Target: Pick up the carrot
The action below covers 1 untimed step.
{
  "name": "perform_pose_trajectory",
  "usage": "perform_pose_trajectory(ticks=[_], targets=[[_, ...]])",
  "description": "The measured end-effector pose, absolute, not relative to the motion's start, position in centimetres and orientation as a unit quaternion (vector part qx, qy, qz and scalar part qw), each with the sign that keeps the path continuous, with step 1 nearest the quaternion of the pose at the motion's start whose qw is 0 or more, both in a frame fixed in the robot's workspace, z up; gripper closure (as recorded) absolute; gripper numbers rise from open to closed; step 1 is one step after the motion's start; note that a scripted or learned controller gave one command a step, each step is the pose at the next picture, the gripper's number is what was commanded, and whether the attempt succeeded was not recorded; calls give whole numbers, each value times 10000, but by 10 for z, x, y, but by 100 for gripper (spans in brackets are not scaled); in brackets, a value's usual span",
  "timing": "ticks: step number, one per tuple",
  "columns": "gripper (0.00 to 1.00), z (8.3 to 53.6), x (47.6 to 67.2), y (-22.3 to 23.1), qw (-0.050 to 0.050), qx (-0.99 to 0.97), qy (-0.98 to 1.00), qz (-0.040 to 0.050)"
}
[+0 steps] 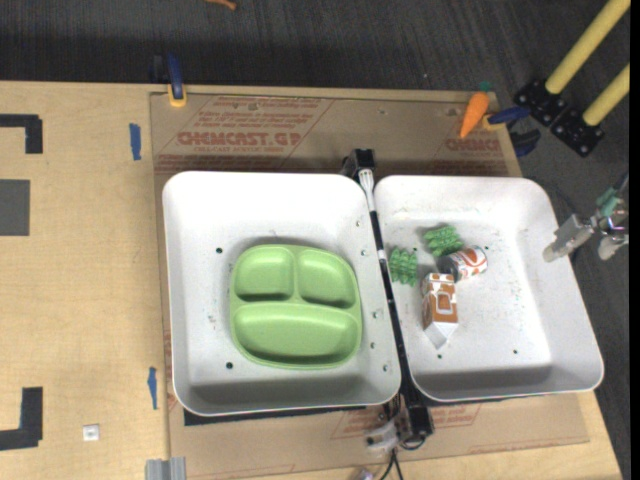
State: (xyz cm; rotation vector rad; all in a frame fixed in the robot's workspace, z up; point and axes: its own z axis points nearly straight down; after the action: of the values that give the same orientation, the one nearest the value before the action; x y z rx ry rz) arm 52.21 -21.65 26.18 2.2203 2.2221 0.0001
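The carrot (472,116) is a small orange cone with a green top. It lies on the cardboard behind the right bin (560,358), outside both bins, next to a blue clamp (507,117). My gripper (590,231) shows at the right edge of the camera view, just past the right bin's right rim. It sits well to the right of the carrot and nearer the camera. Nothing is visibly held in it.
The right bin holds two green toys (440,239) (402,264), an orange-and-white round toy (468,263) and an orange-and-white packet (440,303). A green divided plate (296,306) fills the left bin (190,268). Yellow poles (590,38) on black feet stand at the back right.
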Motion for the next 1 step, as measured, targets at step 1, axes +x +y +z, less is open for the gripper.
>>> perform_pose_trajectory(ticks=[1], targets=[[0,238,479,-128,-8,7141,7001,-2]])
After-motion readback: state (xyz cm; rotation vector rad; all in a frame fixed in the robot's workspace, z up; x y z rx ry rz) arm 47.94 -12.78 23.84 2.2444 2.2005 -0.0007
